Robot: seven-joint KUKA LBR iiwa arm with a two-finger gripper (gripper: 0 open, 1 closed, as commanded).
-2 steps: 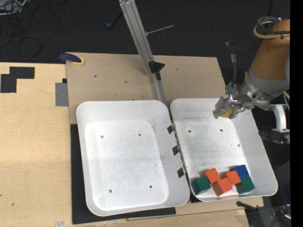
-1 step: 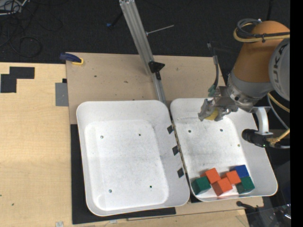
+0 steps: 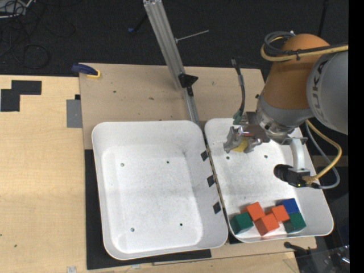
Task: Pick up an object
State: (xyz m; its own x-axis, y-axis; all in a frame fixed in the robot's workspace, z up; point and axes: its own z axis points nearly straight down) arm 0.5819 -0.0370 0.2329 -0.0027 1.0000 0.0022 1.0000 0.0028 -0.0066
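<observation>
Gripper (image 3: 238, 141) above the far end of the right bin (image 3: 267, 175), with a small yellow object (image 3: 245, 145) touching its tip; whether that object sits between the gripper parts, and whether the gripper is released or clenched, cannot be told. Well apart, at the bin's near end, lie orange blocks (image 3: 264, 218), green blocks (image 3: 243, 223) and a blue block (image 3: 290, 206). Left of the gripper: the left bin (image 3: 151, 186), on the counter (image 3: 131, 92). Good practice would be a slow, straight lift, confirming that the yellow object rises with it.
</observation>
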